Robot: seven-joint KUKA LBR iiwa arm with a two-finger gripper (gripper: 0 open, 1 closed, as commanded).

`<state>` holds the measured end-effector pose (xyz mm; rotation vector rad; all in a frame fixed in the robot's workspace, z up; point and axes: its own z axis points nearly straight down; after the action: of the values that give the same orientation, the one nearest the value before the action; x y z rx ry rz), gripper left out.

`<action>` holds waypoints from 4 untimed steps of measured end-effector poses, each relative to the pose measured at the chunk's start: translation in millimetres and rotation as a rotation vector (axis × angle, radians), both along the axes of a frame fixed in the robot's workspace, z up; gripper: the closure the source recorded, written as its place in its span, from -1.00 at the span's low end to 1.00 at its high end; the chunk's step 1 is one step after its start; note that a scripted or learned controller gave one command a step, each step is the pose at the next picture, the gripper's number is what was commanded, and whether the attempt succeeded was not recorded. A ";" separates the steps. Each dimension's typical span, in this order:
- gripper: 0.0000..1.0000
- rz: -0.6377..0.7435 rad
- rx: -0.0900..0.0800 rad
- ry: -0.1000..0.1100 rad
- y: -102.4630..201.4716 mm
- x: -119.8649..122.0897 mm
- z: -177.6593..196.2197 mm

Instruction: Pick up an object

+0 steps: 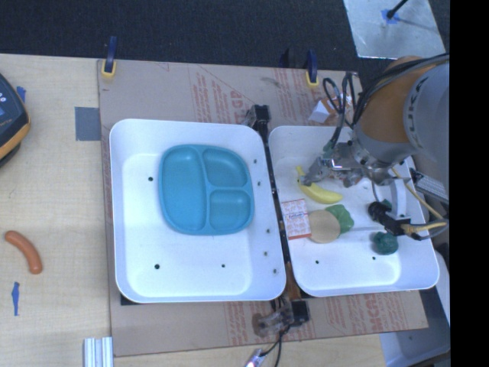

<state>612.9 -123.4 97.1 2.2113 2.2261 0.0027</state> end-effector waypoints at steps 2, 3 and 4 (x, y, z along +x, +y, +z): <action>-1.00 -0.004 0.001 0.008 -27.3 -4.6 -5.2; -1.00 -0.003 0.002 0.009 -50.3 -21.0 -5.3; -1.00 -0.002 0.001 0.008 -23.7 -53.1 -5.5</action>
<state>559.8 -147.1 91.5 2.2181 2.2281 -0.0052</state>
